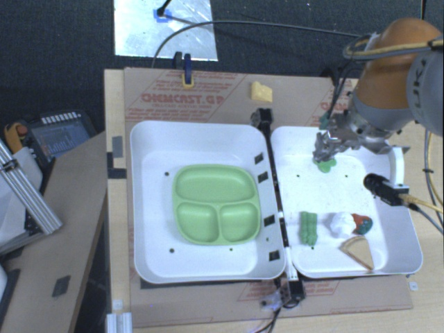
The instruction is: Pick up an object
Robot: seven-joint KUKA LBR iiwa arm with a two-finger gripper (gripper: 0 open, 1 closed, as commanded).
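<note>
Pincer (326, 149) sits directly over a small green piece (325, 164) in the right bin (409, 255), tips touching it. Can't tell its opening or whether it grips.

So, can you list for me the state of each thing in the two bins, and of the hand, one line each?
Green tray: flat in the left bin, its compartments empty.
Hand: low over the right bin, directly above a small green piece; grip unclear.
Green vegetable: lying in the right bin, untouched.
White item: resting beside a red-and-green piece.
Tan wedge: lying flat near the bin's front edge.
</note>
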